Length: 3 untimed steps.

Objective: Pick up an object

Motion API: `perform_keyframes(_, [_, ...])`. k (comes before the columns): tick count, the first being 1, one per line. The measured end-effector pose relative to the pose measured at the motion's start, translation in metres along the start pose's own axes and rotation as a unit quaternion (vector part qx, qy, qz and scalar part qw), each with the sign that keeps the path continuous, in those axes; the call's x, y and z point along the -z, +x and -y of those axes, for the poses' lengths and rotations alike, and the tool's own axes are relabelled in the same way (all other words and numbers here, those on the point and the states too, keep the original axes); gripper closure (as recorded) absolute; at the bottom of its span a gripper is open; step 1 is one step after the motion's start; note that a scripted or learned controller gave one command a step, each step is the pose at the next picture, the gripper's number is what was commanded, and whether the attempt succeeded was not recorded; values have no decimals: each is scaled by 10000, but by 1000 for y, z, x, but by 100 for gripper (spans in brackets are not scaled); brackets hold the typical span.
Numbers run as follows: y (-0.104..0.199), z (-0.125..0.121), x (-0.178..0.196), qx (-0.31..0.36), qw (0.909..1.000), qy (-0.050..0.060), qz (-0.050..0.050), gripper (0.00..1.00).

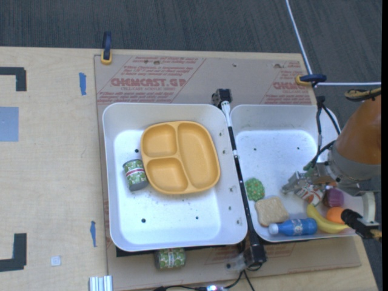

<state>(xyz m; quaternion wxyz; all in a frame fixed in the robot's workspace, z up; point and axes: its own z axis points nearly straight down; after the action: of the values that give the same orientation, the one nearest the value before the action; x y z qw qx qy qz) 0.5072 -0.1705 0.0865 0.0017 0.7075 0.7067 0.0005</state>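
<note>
Arm's coming in from 3 o'clock, wrist bent down over the right bin [276,117]. My gripper [298,183] sits low above the clutter at its 5 o'clock corner, just beside the banana [324,221] and toast [271,210]. Can't tell its state.

Glossy plastic divided plate [180,157], matt white bins [115,180].
</note>
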Motion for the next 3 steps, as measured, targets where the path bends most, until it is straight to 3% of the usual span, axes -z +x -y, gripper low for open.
perform_keyframes(1, [64, 2, 3, -40, 9999, -64, 74, 0])
perform_keyframes(2, [65, 24, 3, -46, 9999, -88, 74, 0])
perform_keyframes(3, [67, 24, 3, -58, 9999, -93, 90, 0])
